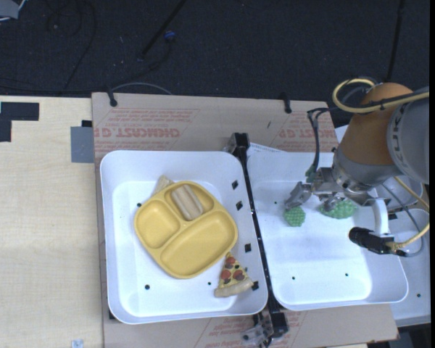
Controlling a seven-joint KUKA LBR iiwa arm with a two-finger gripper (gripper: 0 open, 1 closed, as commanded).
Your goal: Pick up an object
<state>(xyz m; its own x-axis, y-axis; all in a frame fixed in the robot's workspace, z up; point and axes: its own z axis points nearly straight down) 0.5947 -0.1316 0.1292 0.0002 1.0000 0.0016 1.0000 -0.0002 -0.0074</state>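
Note:
Two green, bumpy broccoli-like pieces lie in the right bin (333, 285): one (295, 217) near its middle left, the other (341, 209) further right, partly under the arm. My gripper (314, 196) hangs low over the bin's far half between them. It is open, with one finger (299, 193) just above the left green piece and the other beside the right one. Nothing sits between the fingers. The grey arm with its orange band (373, 133) reaches in from the right.
The left bin (123, 267) holds a yellow divided plate (196, 241) with a tan bun-like piece (187, 201) in its far compartment. A toy pizza slice (234, 275) lies by the bin's near right corner. A black fitting (370, 240) on the arm's cable juts over the right bin.

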